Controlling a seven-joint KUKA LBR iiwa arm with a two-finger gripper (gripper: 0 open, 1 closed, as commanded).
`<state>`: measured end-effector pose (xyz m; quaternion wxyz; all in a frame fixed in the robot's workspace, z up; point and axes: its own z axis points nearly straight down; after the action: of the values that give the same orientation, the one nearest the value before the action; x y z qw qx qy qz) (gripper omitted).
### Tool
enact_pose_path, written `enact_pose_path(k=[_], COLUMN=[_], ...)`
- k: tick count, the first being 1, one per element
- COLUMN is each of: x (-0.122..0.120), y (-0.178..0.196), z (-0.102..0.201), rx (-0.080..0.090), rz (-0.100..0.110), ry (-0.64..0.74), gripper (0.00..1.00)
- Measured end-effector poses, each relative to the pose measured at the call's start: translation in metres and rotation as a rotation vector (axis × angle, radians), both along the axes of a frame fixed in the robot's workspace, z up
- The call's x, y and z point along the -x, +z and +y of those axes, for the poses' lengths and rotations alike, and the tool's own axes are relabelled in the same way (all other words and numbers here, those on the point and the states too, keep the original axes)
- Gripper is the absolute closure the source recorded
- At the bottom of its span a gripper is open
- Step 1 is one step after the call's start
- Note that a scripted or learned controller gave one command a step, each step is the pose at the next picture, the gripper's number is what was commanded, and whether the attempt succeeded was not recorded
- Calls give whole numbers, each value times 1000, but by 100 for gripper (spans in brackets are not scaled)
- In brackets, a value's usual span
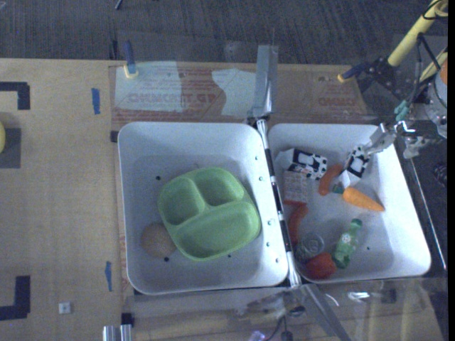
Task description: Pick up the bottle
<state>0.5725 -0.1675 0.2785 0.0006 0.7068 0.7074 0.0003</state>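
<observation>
Bottle (346,243): green, lying in the right bin (412,212), beside a tomato (321,265).
Gripper (371,148): above the bin's far right corner; finger state cannot be told.

You see the arm (434,112) cut off by the frame's right edge, so most of it stays out of view. The gripper (384,137) is too small and blurred for you to read. At the left edge, a yellow object (2,138) is cropped. The green divided plate (208,212) partly hides a tan ball (156,239).
</observation>
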Motion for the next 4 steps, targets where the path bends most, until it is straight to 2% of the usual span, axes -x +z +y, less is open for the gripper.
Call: enact_pose_path(k=[1,2,3,4], x=[61,92,84,55], y=[-167,-192,-178,-192], z=[-20,12,12,-5], rx=[-1,1,10,1], rz=[1,-4,-27,-4], ry=[113,442,440,546], gripper=[0,0,100,100])
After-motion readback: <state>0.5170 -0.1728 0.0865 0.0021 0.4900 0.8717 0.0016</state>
